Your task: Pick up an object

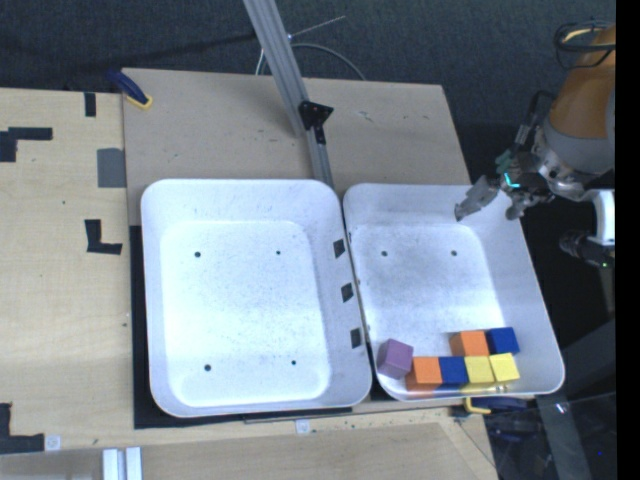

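Both bins, the left (240, 293) and the right (440, 268), are white, peppered with fine dark specks and a few black dots. In the right bin lie small blocks: one purple (396, 355), two orange (468, 344) (427, 370), two blue (502, 340) (453, 370) and two yellow (479, 370) (504, 367). The bench (60, 268) is pale wood with black tape marks and a grey patch (110, 166). The floor behind it is dark blue-grey. A silver pole (285, 63) carries a black clamp (316, 116). The arm (585, 108) is grey with an orange band. The gripper (495, 198) is grey with a teal glint. A blue-and-yellow tool (130, 88) lies on the bench's far edge.
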Controlling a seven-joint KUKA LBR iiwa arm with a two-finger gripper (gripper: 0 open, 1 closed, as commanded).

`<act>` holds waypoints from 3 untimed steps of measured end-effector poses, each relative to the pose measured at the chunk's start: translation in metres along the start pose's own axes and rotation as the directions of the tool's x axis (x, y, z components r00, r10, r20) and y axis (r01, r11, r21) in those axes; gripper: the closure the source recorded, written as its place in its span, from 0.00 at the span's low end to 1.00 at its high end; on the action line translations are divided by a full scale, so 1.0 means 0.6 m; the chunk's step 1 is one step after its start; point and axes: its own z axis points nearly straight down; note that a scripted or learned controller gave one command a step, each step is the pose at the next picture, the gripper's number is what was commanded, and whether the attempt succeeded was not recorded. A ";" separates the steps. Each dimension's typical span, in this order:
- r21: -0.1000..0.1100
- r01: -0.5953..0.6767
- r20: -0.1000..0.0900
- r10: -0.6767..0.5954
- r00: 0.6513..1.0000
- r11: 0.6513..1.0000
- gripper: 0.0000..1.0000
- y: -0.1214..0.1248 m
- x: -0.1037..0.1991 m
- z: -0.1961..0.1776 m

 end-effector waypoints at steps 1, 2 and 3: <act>-0.002 0.001 0.000 -0.001 1.000 1.000 0.00 0.029 -0.004 -0.014; 0.006 0.002 -0.003 -0.002 1.000 1.000 0.00 0.060 0.053 0.118; 0.005 0.003 -0.002 -0.003 1.000 1.000 0.00 0.059 0.118 0.195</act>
